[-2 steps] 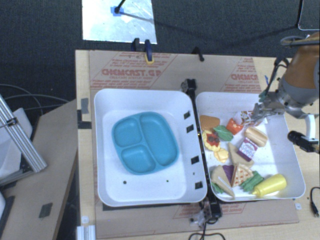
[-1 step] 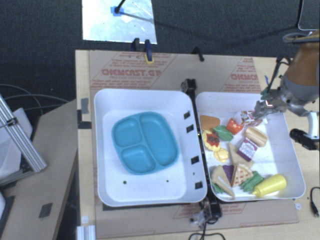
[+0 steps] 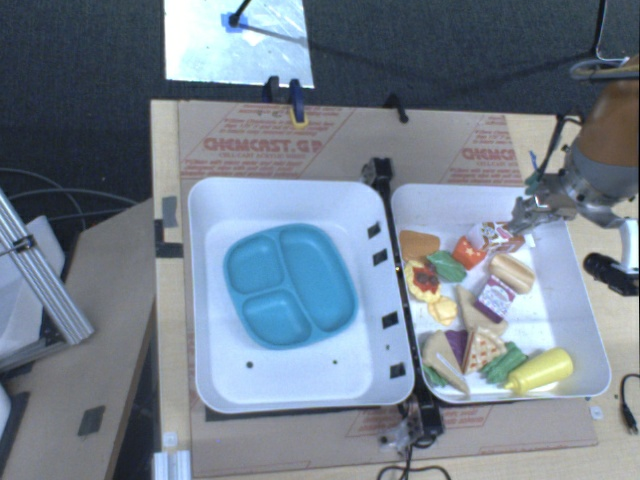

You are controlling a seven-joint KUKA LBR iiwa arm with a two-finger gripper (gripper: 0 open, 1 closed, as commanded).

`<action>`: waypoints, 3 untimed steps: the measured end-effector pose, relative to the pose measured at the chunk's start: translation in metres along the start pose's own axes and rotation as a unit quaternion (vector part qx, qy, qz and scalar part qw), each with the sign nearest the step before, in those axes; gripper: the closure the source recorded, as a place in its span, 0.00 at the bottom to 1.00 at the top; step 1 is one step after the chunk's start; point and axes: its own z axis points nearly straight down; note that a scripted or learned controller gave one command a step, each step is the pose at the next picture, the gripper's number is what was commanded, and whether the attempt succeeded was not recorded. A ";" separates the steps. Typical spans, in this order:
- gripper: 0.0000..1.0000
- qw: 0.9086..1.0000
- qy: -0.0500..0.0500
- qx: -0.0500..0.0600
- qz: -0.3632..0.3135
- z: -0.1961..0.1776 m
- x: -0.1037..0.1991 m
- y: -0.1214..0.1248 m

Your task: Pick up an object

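The right white bin [image 3: 570, 298] holds several toy foods: an orange bread roll [image 3: 420, 243], a red tomato [image 3: 467, 252], a hot dog [image 3: 512, 269], a purple packet [image 3: 492, 300], a toast slice [image 3: 483, 349] and a yellow bottle [image 3: 540, 370]. My gripper [image 3: 525, 215] hangs low over the bin's far right part, at the end of the grey arm [image 3: 600, 168]. A small red and white packet [image 3: 492, 235] lies right at the gripper's tip, on its left side. Whether the gripper grips that packet is not visible.
The left white bin [image 3: 215, 218] bears a blue divided tray [image 3: 290, 285]. A black divider with clips [image 3: 390, 268] runs between the bins. A shiny sheet [image 3: 235, 28] lies beyond the bench. A metal frame [image 3: 35, 278] and cables stand at the left.
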 end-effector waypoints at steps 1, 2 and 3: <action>1.00 1.000 0.000 -0.002 -0.001 -0.011 0.000 0.001; 1.00 1.000 0.003 0.008 -0.001 -0.048 0.051 -0.060; 1.00 1.000 0.003 0.008 -0.002 -0.062 0.103 -0.116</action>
